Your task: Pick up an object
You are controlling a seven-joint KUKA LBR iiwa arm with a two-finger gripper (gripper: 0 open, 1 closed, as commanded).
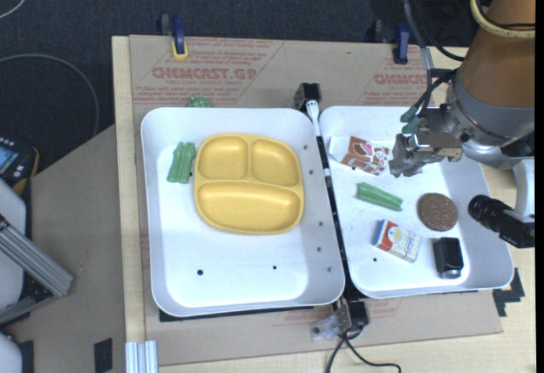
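Note:
My gripper (pixel 402 163) hangs over the upper middle of the right bin (pixel 493 278), beside a red and white packet (pixel 365 155) lying just to its left. Below it lie a green bean-shaped piece (pixel 378 196), a brown round cookie (pixel 437 211), a small white and orange box (pixel 396 240) and a black block (pixel 448 257). Nothing shows between the fingers.
The left bin (pixel 170 261) holds a yellow divided plate (pixel 249 183) and a green bundle (pixel 181 162) at its left. A black bar runs along the seam between the bins. Blue clamps sit at the board's back edge.

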